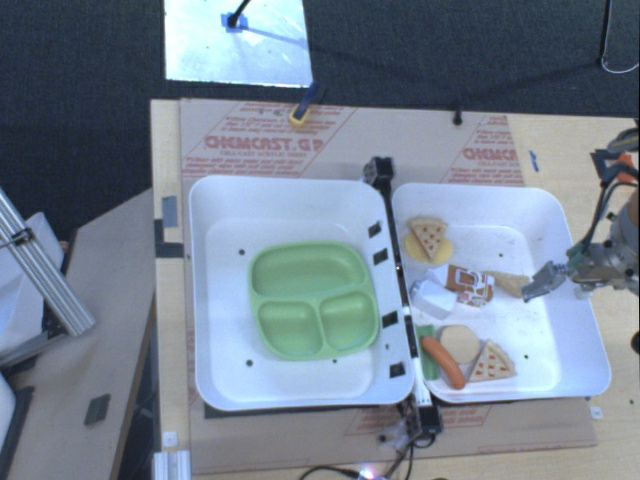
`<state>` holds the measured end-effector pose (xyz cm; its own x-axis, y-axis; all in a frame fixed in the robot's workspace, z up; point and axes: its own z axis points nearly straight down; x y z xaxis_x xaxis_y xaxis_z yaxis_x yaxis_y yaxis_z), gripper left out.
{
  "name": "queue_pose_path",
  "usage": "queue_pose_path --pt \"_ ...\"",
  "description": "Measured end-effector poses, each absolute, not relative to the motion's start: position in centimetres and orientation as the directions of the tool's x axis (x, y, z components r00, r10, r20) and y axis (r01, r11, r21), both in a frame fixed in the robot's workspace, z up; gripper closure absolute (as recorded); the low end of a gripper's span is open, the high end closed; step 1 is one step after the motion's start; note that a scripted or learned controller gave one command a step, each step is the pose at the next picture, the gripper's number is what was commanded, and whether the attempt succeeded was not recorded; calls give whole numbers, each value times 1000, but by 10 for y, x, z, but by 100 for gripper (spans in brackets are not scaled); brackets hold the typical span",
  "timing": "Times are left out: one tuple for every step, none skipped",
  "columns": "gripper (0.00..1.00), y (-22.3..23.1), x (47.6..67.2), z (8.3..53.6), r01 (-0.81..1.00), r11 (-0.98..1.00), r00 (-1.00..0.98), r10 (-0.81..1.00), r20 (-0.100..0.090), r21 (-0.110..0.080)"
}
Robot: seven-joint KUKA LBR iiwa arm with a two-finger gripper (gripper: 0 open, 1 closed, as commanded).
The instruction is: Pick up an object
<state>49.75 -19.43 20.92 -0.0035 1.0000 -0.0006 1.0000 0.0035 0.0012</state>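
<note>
A: Start at the left of the frame. What is in the left bin (215, 268)?

B: A green divided tray (310, 298) lies in its middle, with three compartments, and I see nothing in them.

A: And across the divider?

B: The right bin (570, 298) holds the small things. In its upper left part a pizza slice (429, 236) rests on a yellow round piece (440, 252). Below that, near the middle, is a small brown and white packet (469, 285), with a white block (433, 297) just to its left and a tan piece (512, 284) to its right. At the lower left a carrot (442, 361) lies slanted, beside a pale round piece (460, 341) and a second pizza slice (491, 364).

A: Where is the gripper (540, 283)?

B: At the right of the frame, reaching in over the right bin's right side. Its tip sits just beside the tan piece, near the middle row of things.

A: Open or closed?

B: I cannot tell; the tip is a small grey blur at this slant.

A: So how far along is the picking?

B: Early, I would judge. Every item looks to be lying on the bin floor and nothing appears lifted. The closing, gripping and raising are all left to do, most likely on the tan piece or the packet.
</note>
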Motion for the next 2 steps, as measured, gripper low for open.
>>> queue_pose_path --pt "0 -188 501 149 1000 2 -2 1000 2 -3" --pt "0 -191 491 99 1000 1 -1 1000 1 -3"
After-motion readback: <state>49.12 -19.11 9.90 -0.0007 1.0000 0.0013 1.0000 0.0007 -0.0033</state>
